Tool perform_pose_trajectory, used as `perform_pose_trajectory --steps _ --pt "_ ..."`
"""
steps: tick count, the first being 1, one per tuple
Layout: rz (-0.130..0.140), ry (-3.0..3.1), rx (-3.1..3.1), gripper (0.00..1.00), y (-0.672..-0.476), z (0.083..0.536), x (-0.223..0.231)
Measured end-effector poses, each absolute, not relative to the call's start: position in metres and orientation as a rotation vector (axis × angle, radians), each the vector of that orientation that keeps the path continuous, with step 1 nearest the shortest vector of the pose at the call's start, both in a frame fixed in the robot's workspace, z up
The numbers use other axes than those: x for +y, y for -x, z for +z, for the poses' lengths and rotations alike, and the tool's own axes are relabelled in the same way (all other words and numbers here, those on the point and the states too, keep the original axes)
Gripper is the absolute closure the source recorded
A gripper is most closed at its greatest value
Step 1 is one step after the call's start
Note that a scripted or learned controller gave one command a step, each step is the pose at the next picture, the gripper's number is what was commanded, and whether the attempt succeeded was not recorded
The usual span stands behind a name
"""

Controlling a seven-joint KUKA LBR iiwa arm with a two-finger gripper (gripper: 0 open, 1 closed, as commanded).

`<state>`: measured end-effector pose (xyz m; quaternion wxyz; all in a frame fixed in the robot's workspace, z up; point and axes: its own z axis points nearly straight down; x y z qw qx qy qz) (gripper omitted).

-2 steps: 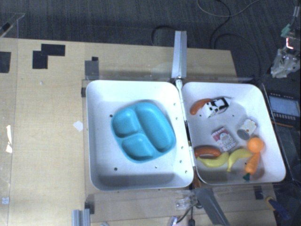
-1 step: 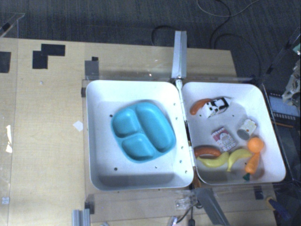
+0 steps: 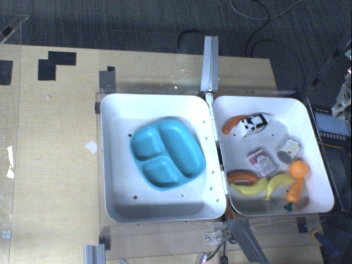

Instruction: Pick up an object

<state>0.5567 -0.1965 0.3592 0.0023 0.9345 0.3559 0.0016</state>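
left bin point(image 3: 116, 164): 1 blue tray point(image 3: 166, 152) | right bin point(image 3: 294, 117): 2 sausages point(image 3: 242, 176), 1 banana point(image 3: 268, 185), 1 carrot point(image 3: 295, 191)

Tray point(image 3: 168, 152) in left bin point(image 3: 113, 164); banana point(image 3: 263, 185) in right bin point(image 3: 313, 147).

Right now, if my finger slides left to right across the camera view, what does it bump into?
Blue tray → hot dog → little red packet → orange.

Blue divided plate point(image 3: 167, 152) in the left bin point(image 3: 115, 202) — toy foods, including a banana point(image 3: 263, 185), fill the right bin point(image 3: 313, 125).
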Motion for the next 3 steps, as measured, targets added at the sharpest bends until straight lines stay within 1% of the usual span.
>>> perform_pose_trajectory --steps 1,3 --pt "0.006 -2.405 2.012 1.0 -0.582 0.352 -0.197" --pt "0.016 -2.386 2.019 1.0 -0.585 0.376 -0.196"
